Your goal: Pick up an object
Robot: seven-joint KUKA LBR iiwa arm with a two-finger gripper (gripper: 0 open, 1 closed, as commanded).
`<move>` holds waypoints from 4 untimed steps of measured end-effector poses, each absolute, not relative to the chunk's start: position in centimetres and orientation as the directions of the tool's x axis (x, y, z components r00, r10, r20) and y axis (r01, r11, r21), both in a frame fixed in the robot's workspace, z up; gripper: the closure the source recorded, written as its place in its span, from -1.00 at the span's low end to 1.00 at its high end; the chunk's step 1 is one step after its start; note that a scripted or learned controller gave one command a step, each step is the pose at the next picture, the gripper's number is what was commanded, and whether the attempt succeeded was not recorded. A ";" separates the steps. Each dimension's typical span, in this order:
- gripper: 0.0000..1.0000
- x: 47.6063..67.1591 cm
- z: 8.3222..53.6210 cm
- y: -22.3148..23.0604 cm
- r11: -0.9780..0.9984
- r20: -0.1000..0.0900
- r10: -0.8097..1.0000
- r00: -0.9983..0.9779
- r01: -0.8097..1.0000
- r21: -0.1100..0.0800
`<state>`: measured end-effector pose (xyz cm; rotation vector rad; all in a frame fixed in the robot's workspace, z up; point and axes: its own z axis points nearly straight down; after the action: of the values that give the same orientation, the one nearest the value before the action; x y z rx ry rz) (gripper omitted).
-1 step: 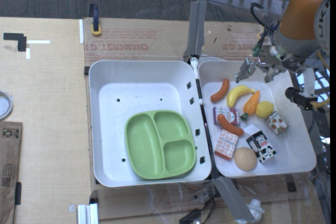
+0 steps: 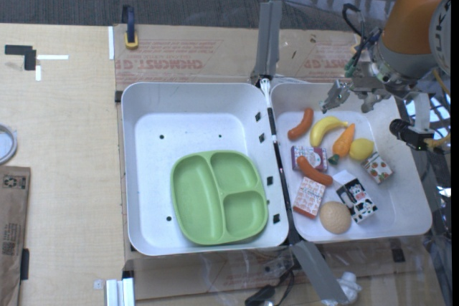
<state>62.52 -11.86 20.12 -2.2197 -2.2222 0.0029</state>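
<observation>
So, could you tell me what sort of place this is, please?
Probably a robotics lab's pick-and-place test bench: two shallow white bins clamped to a wooden bench, toy food such as a banana, and a robot arm.

The grey arm (image 2: 419,18) reaches in from the upper right, its orange band just above the wrist. The gripper (image 2: 353,98) hangs over the far rim of the right bin (image 2: 423,222), its two fingers (image 2: 332,98) spread apart and pointing down, with nothing between them.
</observation>
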 end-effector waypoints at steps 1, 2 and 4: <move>-1.00 61.1 9.7 -10.7 0.322 -0.003 0.947 -0.322 0.947 0.008; 1.00 61.0 10.5 -10.8 0.317 -0.003 0.948 -0.317 0.948 0.007; -1.00 55.8 9.6 -11.6 0.297 -0.003 0.955 -0.297 0.955 0.008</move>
<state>55.76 -11.59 9.64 -1.8665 -2.5354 -0.0071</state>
